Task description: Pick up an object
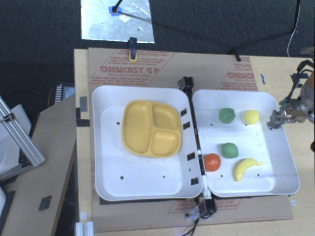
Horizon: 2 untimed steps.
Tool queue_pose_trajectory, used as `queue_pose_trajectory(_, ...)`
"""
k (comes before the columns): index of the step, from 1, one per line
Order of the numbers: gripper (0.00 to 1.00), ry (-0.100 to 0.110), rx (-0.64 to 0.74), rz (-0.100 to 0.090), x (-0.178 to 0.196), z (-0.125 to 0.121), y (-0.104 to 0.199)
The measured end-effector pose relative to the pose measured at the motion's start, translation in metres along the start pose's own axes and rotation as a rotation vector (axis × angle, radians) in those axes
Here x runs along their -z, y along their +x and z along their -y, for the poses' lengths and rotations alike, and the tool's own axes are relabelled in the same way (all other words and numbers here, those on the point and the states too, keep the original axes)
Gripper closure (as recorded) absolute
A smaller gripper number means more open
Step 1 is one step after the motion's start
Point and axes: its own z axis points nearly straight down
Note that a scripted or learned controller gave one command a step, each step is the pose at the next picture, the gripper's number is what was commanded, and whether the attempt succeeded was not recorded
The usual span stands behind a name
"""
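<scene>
Open floor ran down the right bin's (pixel 283 146) outer half, while two green balls (pixel 227 115), a lemon (pixel 251 117), tomato (pixel 212 162) and banana (pixel 244 168) crowded its inner side.

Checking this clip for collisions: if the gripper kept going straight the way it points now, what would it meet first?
The gripper sits at the right bin's right rim, pointing left. Going straight on, it would probably meet the yellow ball first, then the green ball. Its height above the bin is unclear, so it might pass over them.
</scene>
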Motion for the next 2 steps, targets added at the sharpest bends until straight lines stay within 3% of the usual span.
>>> queue_pose_trajectory(1,1.0,0.002,0.001,-0.001,0.044,-0.003,0.0)
queue_pose_trajectory(2,1.0,0.007,0.005,-0.005,0.03,-0.019,0.057)
